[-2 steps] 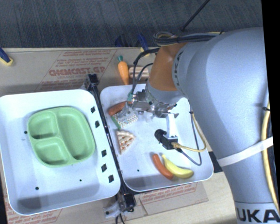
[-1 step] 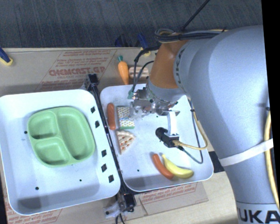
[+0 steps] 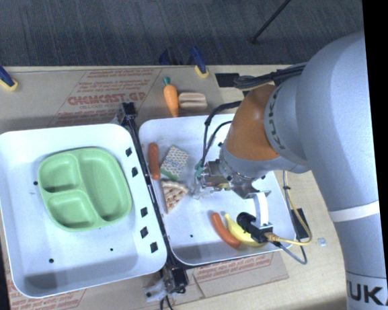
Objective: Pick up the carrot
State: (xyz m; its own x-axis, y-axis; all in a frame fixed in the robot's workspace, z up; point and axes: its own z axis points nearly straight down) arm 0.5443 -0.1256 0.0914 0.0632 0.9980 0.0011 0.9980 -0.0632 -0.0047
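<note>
Nearest the camera, lying in the right bin (image 3: 189,249): sausage (image 3: 221,229) beside banana (image 3: 245,233). Farther back, hand (image 3: 203,178) lowered over waffle (image 3: 173,195), fingers' spread impossible to tell. Carrot (image 3: 170,99) resting on the surface (image 3: 94,92) beyond that bin's far rim, beside a bun (image 3: 193,101). Green divided plate (image 3: 84,187) in left bin (image 3: 28,267).

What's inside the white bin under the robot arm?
In the right bin lie a hot dog, a patterned packet, a waffle piece, another sausage and a banana. The arm covers the bin's right part, so anything there is hidden.
</note>
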